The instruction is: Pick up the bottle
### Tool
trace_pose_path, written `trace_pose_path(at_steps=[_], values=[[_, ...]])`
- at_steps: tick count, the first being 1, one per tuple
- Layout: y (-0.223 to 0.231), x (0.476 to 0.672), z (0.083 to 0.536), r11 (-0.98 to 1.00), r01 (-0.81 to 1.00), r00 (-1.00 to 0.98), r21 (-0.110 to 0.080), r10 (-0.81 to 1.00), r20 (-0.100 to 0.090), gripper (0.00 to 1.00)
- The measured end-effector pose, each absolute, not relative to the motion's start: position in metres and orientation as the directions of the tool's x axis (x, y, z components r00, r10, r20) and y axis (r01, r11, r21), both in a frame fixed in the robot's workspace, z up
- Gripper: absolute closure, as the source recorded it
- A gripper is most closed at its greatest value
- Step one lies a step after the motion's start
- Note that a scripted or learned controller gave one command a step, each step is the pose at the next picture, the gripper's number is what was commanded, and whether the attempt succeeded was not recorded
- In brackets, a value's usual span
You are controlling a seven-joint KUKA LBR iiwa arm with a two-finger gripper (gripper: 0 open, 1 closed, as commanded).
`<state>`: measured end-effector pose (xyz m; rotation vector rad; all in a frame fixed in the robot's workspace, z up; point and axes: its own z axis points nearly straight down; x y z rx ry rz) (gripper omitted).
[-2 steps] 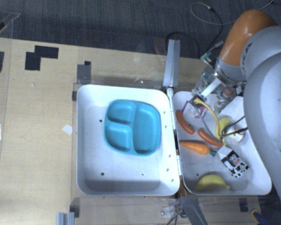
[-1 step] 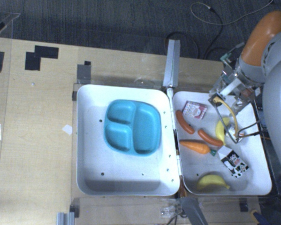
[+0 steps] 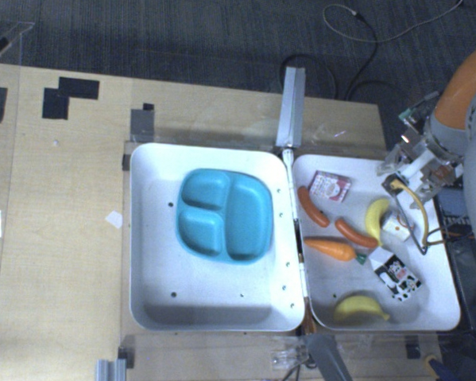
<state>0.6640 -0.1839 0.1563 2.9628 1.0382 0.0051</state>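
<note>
Hovering over the right bin point(image 3: 446, 312), pincer point(image 3: 396, 204) (perhaps near a banana point(image 3: 375, 219)).

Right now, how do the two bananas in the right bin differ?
The upper banana stands nearly upright in the picture, close under the arm beside a sausage; the lower banana lies crosswise near the bin's front wall, apart from other items. The lower one looks duller. Both are yellow and curved.

Light wooden bench point(image 3: 60, 240); two white bins directly on it, touching: left bin point(image 3: 149, 300) at 9 o'clock, right bin point(image 3: 442, 312) at 3 o'clock.
</note>
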Motion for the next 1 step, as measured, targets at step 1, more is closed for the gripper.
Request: trace_pose_path(at_steps=[1], values=[[-0.1739,0.6612,0.2595,-0.778,0.628,0.778,0.005,0.628,0.005,0.0]])
